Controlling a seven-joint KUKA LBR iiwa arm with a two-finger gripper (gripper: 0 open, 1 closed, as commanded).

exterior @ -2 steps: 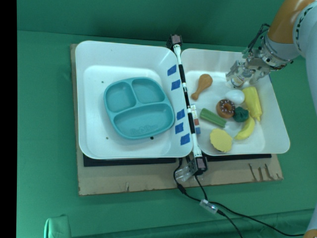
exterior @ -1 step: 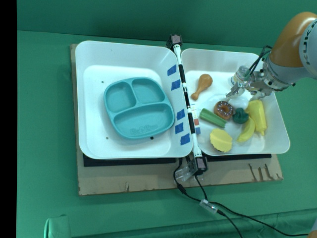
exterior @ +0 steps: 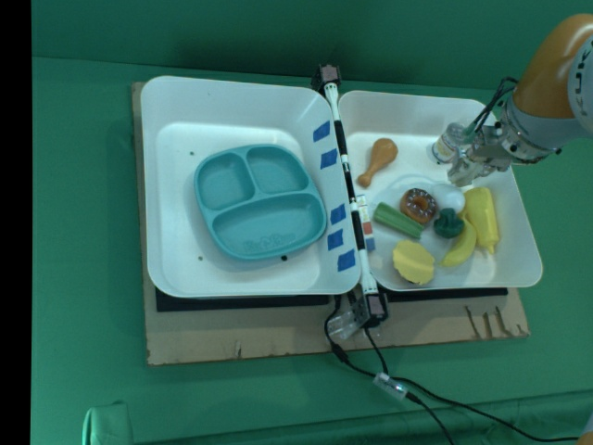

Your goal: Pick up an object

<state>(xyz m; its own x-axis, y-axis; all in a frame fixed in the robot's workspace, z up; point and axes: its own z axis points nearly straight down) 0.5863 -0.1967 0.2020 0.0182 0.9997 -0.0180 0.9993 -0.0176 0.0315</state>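
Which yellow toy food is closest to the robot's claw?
The tall yellow piece by the right bin's far right side. It sits just below the gripper; the banana and the round yellow piece lie farther down.

Robot lab: green backdrop (exterior: 185, 17) (bench too), taped bins (exterior: 167, 109), cables (exterior: 435, 406).

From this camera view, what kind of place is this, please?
Probably a robot grasping test bench, not a kitchen: two white bins on cardboard against a green backdrop, plastic toy food, and a robot gripper above it.
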